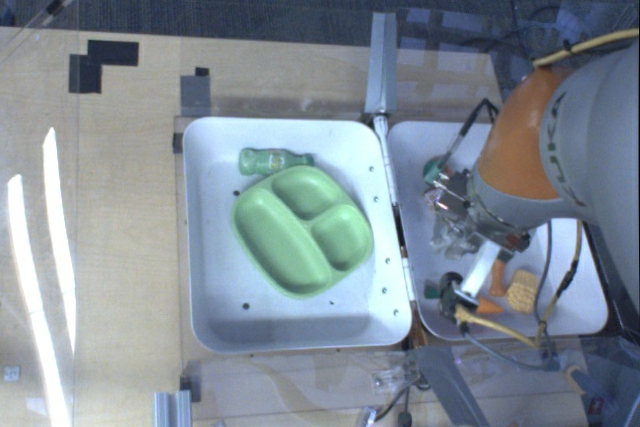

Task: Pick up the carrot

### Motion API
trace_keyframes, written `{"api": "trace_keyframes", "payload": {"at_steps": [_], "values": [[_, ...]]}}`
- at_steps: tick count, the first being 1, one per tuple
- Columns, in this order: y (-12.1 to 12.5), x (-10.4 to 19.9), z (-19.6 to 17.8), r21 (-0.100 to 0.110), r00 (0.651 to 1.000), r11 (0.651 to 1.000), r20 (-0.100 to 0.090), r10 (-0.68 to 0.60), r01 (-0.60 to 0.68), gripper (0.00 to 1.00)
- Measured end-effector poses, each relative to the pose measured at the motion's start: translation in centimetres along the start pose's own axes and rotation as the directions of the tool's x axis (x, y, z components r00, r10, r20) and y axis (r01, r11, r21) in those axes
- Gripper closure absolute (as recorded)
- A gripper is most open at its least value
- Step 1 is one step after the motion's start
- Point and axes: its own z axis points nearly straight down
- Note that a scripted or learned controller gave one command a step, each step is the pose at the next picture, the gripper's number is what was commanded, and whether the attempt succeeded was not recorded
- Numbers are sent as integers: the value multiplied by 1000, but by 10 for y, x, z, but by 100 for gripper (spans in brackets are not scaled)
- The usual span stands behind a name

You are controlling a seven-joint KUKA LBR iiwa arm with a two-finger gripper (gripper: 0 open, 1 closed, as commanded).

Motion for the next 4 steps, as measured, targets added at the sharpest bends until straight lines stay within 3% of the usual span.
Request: {"api": "trace_keyframes", "payload": {"at_steps": [1, 2, 4], "values": [[15, 4, 11, 4, 995, 995, 3, 98, -98, 100], [2, -7, 11, 3, 966, 966, 3, 257, -257, 100], [4, -3, -9, -1, 971, 971, -1, 240, -240, 100]]}}
